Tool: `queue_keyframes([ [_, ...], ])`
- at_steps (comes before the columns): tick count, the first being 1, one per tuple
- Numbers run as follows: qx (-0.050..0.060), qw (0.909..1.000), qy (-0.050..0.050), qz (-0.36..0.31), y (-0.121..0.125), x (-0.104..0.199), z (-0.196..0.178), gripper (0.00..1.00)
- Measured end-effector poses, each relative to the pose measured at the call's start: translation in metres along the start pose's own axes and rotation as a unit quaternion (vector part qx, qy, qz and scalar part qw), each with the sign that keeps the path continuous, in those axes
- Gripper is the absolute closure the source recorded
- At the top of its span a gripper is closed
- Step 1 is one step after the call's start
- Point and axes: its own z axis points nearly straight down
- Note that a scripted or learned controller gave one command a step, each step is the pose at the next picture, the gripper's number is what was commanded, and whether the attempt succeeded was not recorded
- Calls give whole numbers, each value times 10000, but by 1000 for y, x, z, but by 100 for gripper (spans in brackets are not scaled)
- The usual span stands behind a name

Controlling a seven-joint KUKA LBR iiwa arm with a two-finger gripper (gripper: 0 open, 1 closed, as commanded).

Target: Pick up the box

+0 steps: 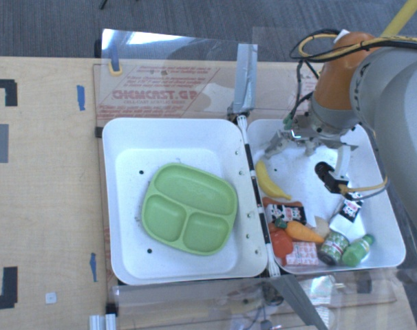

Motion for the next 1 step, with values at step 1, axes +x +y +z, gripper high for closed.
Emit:
queue_keyframes([
  [1,-3,9991,0,421,2,22,-101,0],
])
